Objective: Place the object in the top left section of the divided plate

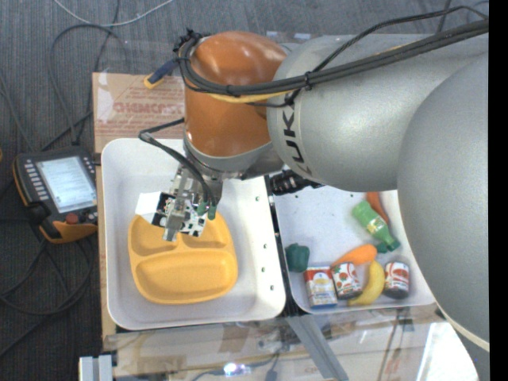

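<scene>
A yellow divided plate (pixel 184 270) lies in the left white bin (pixel 119 181). My gripper (pixel 180 222) hangs over the plate's upper edge, above its top left section, near the ridge between the two top sections. The orange wrist band (pixel 226 94) and grey arm cover the space above it. A white tag with black marks (pixel 151 205) sticks out beside the gripper; I cannot tell whether any object sits between the fingers.
The right bin (pixel 317 213) holds a green bottle (pixel 374 221), a carrot (pixel 355 254), a banana (pixel 367 285), two small red cartons (pixel 332 282), a can (pixel 396 278) and a dark green piece (pixel 297 255). A handheld control pad (pixel 57 187) lies left of the bench.
</scene>
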Robot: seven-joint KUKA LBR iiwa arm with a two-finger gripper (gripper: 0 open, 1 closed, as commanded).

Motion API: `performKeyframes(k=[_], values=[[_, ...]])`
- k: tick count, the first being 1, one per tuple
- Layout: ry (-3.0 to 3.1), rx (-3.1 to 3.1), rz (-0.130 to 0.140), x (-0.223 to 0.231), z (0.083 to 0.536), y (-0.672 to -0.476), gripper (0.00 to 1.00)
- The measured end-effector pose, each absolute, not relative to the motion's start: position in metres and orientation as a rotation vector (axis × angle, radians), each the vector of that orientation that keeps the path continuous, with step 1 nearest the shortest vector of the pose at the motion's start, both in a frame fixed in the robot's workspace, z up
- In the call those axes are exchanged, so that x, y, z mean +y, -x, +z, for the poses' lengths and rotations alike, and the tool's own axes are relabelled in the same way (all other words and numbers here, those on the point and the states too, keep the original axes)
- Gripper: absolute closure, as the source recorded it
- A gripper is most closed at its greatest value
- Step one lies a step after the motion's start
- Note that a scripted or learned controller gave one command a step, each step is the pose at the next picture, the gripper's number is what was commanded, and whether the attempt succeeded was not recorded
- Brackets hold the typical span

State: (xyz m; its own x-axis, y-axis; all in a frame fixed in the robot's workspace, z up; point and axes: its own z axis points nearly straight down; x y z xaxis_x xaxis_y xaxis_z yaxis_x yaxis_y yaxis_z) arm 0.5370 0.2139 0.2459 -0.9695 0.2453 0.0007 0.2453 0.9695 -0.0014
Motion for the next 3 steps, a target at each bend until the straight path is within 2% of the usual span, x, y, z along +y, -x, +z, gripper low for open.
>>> performKeyframes(k=[1, 2, 3], values=[[0.368, -3.118, 0.007, 0.161, 0.186, -0.557, 1.0], [0.113, -3.14, 0.006, 0.192, 0.202, -0.545, 1.0], [-0.058, -3.14, 0.007, 0.208, 0.2, -0.545, 1.0]])
